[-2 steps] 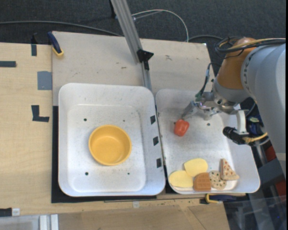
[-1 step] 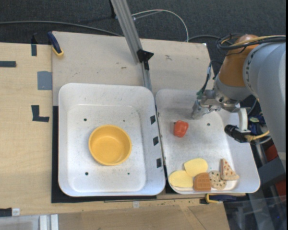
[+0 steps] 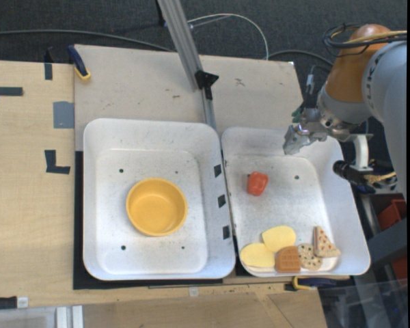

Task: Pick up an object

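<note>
A small red object [image 3: 257, 183] lies in the upper middle of the right bin [image 3: 342, 203]. Along that bin's front edge sit two pale yellow pieces [image 3: 279, 237], a brown piece [image 3: 288, 259], a speckled cookie-like piece [image 3: 307, 255] and a wedge-shaped piece [image 3: 323, 242]. A yellow bowl [image 3: 156, 206] stands in the left bin [image 3: 102, 183]. My gripper [image 3: 295, 142] hangs over the right bin's back edge, up and to the right of the red object, with nothing visibly held.
A slanted metal pole [image 3: 184, 36] runs from the top down to the gap between the bins. Cables [image 3: 253, 29] lie behind the bins. The grey arm with its orange band [image 3: 359, 67] fills the upper right.
</note>
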Tool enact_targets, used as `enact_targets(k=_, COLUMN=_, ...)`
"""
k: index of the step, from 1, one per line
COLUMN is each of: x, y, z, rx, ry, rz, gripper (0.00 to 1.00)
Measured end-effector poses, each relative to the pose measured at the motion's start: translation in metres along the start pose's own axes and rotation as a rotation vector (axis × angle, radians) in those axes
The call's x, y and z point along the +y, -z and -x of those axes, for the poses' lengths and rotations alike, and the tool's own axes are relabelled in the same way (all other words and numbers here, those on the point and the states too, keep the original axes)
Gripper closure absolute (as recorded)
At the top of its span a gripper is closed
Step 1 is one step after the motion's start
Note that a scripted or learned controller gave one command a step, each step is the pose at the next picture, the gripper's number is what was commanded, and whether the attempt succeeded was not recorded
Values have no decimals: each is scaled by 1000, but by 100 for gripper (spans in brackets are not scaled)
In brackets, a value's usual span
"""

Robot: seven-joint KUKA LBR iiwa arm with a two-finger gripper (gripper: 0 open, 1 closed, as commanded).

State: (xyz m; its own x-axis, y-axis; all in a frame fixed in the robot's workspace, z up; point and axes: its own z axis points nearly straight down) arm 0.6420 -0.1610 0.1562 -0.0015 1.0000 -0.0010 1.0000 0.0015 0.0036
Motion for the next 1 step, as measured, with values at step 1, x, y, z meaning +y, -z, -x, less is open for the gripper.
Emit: enact_targets(k=1, x=0, y=43, z=1, rx=0, ry=0, rz=0, gripper=100)
